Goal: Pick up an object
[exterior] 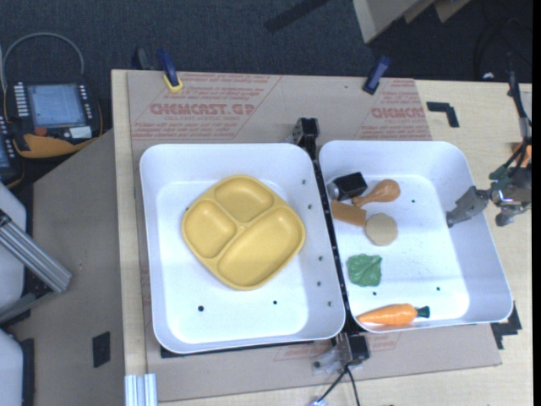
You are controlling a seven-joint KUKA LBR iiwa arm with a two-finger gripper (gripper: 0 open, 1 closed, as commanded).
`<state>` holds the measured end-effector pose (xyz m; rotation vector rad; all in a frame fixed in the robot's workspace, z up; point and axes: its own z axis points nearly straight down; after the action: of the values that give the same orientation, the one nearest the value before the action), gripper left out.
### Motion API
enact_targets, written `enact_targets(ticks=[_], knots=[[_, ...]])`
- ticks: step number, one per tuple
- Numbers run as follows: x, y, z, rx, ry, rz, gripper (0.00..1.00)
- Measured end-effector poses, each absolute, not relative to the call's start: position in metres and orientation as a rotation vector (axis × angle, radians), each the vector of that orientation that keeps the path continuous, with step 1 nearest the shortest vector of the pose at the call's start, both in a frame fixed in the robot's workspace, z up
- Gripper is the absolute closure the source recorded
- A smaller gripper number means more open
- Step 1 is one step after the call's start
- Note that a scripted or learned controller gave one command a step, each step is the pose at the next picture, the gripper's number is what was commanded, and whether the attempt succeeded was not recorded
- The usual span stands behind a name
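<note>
You are at the approach: your hand (483, 201), state untellable, must travel toward 9 o'clock to the carrot (390, 315).

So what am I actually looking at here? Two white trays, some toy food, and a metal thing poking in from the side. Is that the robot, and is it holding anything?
The picture comes from one camera fixed above a bench, looking down at a slant. The two white trays are shallow bins. The left bin holds a yellow divided plate. The right bin holds toy food: a carrot at the near edge, a green leafy piece, a round beige piece, a drumstick-like piece, a tan stick-shaped piece and a small black block. The metal thing at the right bin's right rim is the gripper, the robot arm's two-fingered hand; the arm reaches in from the right. Nothing lies between its fingers; every item lies in a bin, apart from it.
</note>
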<state>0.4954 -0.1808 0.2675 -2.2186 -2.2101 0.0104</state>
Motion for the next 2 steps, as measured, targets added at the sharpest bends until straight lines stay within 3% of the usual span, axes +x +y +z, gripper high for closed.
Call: enact_targets(ticks=[1,2], knots=[[0.498,-0.180,0.274,-2.222,-2.222,0.000,0.00],[0.503,-0.189,0.222,-2.220,-2.217,0.003,0.00]])
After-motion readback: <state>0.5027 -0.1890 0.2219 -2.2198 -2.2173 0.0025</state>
